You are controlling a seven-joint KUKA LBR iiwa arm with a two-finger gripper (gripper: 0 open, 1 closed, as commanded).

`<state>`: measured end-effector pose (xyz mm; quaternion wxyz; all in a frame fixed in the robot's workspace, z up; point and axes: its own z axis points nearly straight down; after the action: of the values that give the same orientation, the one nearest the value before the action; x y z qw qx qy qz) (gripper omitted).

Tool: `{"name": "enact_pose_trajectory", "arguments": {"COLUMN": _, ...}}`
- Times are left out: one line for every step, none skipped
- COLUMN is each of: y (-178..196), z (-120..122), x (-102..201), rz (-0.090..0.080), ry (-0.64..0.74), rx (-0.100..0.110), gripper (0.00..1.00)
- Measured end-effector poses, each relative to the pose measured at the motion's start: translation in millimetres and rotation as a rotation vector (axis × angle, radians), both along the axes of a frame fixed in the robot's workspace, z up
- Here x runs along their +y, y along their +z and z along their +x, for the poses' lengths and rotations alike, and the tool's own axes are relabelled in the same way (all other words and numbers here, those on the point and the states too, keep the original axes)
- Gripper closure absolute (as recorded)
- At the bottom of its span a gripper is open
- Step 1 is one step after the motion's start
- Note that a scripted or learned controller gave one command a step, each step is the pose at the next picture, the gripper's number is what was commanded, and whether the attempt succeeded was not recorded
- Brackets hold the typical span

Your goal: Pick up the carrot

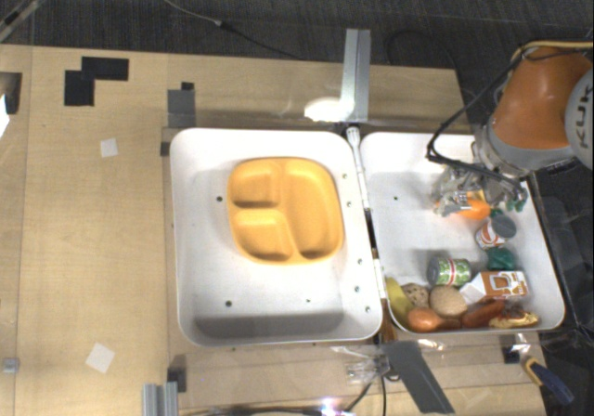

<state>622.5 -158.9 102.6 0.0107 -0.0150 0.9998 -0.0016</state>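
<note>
The carrot (475,209) shows as a small orange piece in the upper right part of the right bin (404,219). My gripper (464,195) hangs right over it, at the end of the grey arm with the orange band (534,108). The gripper's metal parts cover the carrot's upper left side, and I cannot tell whether they touch it.
A red and white can (492,234), a green can (451,271), a juice carton (504,284), a banana (397,296), a potato (447,301) and other food crowd the right bin's lower part. The left bin (200,293) holds a yellow divided tray (281,210).
</note>
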Motion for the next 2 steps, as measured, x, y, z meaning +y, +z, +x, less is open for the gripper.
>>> {"name": "enact_pose_trajectory", "arguments": {"y": -13.3, "z": -26.2, "x": -32.1, "rz": 0.003, "ry": -0.046, "rx": 0.007, "gripper": 1.0}}
{"name": "enact_pose_trajectory", "arguments": {"y": -13.3, "z": -26.1, "x": -32.0, "rz": 0.003, "ry": -0.046, "rx": 0.007, "gripper": 0.0}}
